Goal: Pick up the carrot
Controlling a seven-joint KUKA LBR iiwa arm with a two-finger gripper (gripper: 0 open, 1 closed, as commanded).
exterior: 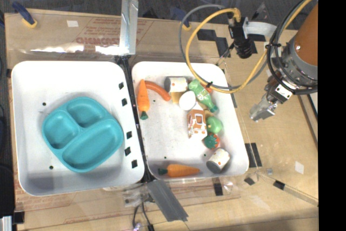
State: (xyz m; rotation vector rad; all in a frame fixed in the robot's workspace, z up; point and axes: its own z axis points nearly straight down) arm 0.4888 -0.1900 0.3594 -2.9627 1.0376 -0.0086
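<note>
Two carrots lie in the right bin (pixel 230 96). One carrot (pixel 142 98) rests along the bin's left wall, its green tip pointing toward the near side. The other carrot (pixel 181 171) lies flat by the near wall, green end to the left. An orange curved piece (pixel 157 89) touches the first carrot's upper end. My gripper (pixel 263 110) hangs outside the right bin, over the bench to the right of it, well apart from both carrots and with nothing visibly in it.
The right bin also holds two white cans (pixel 176 84) (pixel 218 159), a white round lid (pixel 187 100), a green bottle (pixel 203 94), a small box (pixel 196 123) and green toy food (pixel 214 126). A teal divided plate (pixel 81 133) sits in the left bin. Yellow cable (pixel 190 62) loops over the far rim.
</note>
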